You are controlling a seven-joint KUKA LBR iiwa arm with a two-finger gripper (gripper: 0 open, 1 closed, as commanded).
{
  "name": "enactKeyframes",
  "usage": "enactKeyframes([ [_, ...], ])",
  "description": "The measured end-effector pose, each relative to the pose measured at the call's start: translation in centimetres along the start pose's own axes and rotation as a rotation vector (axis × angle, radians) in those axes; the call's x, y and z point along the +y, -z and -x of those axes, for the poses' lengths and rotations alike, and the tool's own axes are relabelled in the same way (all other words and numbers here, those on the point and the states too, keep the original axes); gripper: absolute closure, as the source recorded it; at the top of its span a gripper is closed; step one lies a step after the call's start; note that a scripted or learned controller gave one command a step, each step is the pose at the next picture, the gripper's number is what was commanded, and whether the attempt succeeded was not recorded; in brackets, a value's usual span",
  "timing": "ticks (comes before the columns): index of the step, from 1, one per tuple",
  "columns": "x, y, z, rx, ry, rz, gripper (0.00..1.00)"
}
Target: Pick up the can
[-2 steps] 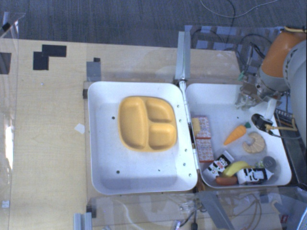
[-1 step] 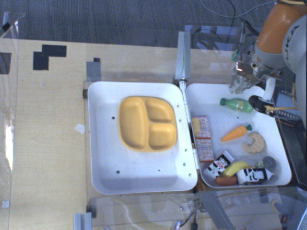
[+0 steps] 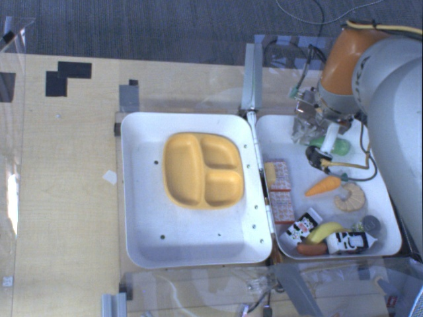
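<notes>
A small grey can point(image 3: 371, 225) stands near the front right corner of the right bin point(image 3: 284, 127), beside a black-and-white carton point(image 3: 347, 242). My gripper point(image 3: 307, 129) hangs over the far part of the same bin, well behind the can and to its left. It is just left of a green and white object point(image 3: 337, 145). Nothing can be seen held in it. The grey arm with its orange band point(image 3: 344, 58) reaches in from the right.
The right bin also holds a carrot point(image 3: 324, 186), a bagel point(image 3: 349, 197), a banana point(image 3: 324, 230), a red sausage point(image 3: 310, 248), a second cow-patterned carton point(image 3: 303, 226) and cracker packs point(image 3: 281, 190). A yellow divided plate point(image 3: 203, 169) lies in the left bin point(image 3: 142, 197).
</notes>
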State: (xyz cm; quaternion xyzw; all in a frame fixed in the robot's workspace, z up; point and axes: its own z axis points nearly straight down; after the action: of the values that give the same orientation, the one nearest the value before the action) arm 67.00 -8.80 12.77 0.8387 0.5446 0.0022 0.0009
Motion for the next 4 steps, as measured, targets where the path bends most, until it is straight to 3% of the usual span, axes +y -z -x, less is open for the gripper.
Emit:
enactKeyframes([
  [1, -2.2, 6.0, -5.2, 0.001, 0.01, 0.002, 1.0],
  [2, -2.3, 5.9, -5.1, 0.001, 0.01, 0.002, 0.0],
  [3, -4.6, 5.8, -10.4, 0.001, -0.117, 0.0, 0.0],
  [4, -10.0, 1.6, -22.1, 0.0, -0.369, -0.002, 0.0],
])
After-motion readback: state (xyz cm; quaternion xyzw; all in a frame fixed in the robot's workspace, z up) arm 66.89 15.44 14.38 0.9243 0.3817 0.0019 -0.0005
